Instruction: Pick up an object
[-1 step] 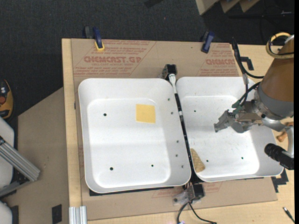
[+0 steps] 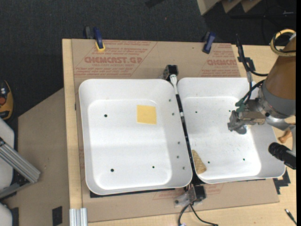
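A flat yellow square (image 2: 146, 114) lies in the left bin (image 2: 94, 140), toward its upper middle. A small tan, wedge-shaped piece (image 2: 199, 162) rests at the lower left corner of the right bin (image 2: 211, 95). My gripper (image 2: 237, 125) hangs over the right part of the right bin, far from both objects. Nothing shows between its tips, and the fingers are too small and dark to read.
The two white bins sit side by side on a cardboard-covered board (image 2: 117, 55) held by blue clamps (image 2: 98, 37) at the back. A black strip with a connector (image 2: 170, 72) runs between the bins. The orange-banded arm (image 2: 282, 81) covers the right bin's right edge.
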`<act>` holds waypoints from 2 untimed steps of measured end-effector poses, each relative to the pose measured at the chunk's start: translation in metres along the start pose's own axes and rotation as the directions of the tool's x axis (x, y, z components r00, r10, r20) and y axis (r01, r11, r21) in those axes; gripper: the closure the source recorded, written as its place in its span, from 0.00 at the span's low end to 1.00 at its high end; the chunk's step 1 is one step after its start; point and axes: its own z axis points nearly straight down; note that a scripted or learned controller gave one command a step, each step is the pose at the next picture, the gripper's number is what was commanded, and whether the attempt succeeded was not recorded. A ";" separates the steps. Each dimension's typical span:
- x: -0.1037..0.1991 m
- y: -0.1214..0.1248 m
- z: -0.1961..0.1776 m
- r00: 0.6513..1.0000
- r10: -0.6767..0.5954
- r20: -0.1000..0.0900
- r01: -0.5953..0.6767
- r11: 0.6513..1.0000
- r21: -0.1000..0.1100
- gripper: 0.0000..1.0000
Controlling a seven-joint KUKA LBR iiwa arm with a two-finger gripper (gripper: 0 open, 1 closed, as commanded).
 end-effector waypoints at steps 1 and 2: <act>-0.105 -0.016 -0.022 1.000 0.010 0.006 -0.010 1.000 -0.003 1.00; -0.129 -0.015 -0.032 1.000 0.003 0.004 -0.003 1.000 -0.002 1.00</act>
